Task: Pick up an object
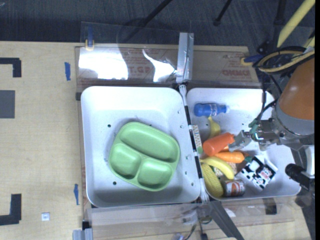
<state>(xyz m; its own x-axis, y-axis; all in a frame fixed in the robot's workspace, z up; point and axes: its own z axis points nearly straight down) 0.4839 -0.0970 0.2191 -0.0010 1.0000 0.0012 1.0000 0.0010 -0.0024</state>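
Overhead, two shallow white bins sat side by side on the worktop (35, 134). The left bin (100, 104) carried a green divided plate (144, 155) near its middle, tilted a little toward the bin's front right corner. The right bin (240, 100) held a jumble of small things. A blue bottle (210, 109) lay on its side near the back edge. Just in front of it a yellow banana (214, 128) pointed toward the back. An orange pepper-like toy (218, 144) lay close to the bin's left wall, and an orange carrot (231, 157) touched it on its front side. Another banana (221, 167) curved beneath the carrot, with a corn cob (212, 182) along the left wall toward the front left corner. A small can (234, 188) rested by the front edge, and a black-and-white patterned box (257, 173) lay just beside it, nearer the right wall.

The arm reached in over the right bin's right edge — grey body with the orange band (301, 96) above the wrist. Its tool (245, 138) hung over the middle of that bin, just beside the pepper and the carrot. Whether the tool was spread or pressed together could not be told — the tips were too small and cluttered — and nothing could be seen between them.
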